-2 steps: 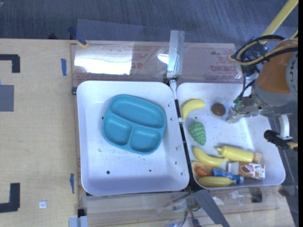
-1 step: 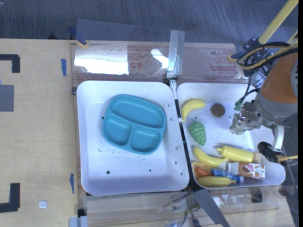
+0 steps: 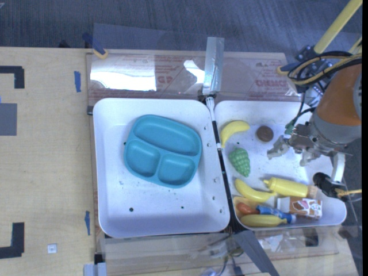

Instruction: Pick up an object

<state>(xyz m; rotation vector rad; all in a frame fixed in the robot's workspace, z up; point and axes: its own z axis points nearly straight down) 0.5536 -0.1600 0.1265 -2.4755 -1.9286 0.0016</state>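
The right bin (image 3: 270,111) holds every candidate for the pick: a yellow banana (image 3: 233,129) near its upper left corner, a green bumpy fruit (image 3: 241,161) just below it, a small brown round piece (image 3: 264,133) to the right of the banana, and, crowded along the lower wall, a second banana (image 3: 253,191), a yellow squeeze bottle (image 3: 286,187), a small printed carton (image 3: 299,206), and a low cluster of orange, blue and yellow items (image 3: 261,216) that touch or overlap one another. The gripper (image 3: 292,148) hangs over the bare floor in the middle right of this bin, between the brown piece and the bottle; its fingers (image 3: 278,150) stand spread, with nothing between them. The grey arm with its orange band (image 3: 344,105) enters from the right. To do the step well, it seems wiser to choose a piece that lies alone: the brown piece or the green fruit, each apart from its neighbours, should let both fingers pass down either side, whereas the heap along the lower wall would likely block one finger or shift under contact. The jaws should be centred over the chosen piece before descent and closed across its narrow dimension. The left bin (image 3: 109,165) holds a blue divided plate (image 3: 164,149), well apart from the work.
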